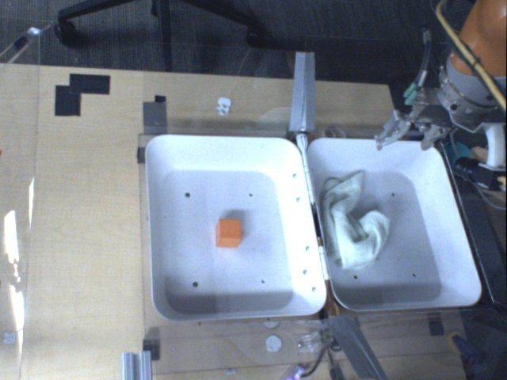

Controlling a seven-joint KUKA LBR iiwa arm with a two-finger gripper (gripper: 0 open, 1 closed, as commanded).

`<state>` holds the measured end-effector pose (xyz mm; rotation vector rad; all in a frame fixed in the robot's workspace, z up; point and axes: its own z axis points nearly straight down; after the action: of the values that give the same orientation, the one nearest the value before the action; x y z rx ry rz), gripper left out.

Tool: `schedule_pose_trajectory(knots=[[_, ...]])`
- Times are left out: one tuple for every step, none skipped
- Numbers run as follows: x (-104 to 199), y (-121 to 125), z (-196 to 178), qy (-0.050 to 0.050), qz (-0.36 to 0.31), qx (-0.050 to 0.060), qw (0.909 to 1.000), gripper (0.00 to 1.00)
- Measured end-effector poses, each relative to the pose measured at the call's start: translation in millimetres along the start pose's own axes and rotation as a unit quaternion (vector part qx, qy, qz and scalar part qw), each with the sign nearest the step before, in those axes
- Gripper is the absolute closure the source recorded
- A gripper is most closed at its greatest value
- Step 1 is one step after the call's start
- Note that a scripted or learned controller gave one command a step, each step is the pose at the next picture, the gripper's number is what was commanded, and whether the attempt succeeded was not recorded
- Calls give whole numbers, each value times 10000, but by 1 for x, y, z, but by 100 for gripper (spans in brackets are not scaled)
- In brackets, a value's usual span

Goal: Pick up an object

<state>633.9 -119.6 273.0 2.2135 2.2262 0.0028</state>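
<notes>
A small orange cube rests on the floor of the left bin, near its middle. In the right bin lies a crumpled white and pale-green cloth, close to the divider. My gripper hangs over the far edge of the right bin, up and to the right of the cloth. Its two fingers are spread apart with nothing between them.
A grey metal post stands at the back between the two bins. Black tape marks sit on the wooden bench at the far left. Cables and hardware crowd the right side by the arm.
</notes>
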Motion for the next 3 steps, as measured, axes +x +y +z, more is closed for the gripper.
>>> schedule_pose_trajectory(knots=[[27, 14, 94, 2, -1157, 3, 9933, 0], [31, 9, 176, -3, -1677, -27, 9858, 0], [32, 12, 164, -7, -1683, -61, 9857, 100]])
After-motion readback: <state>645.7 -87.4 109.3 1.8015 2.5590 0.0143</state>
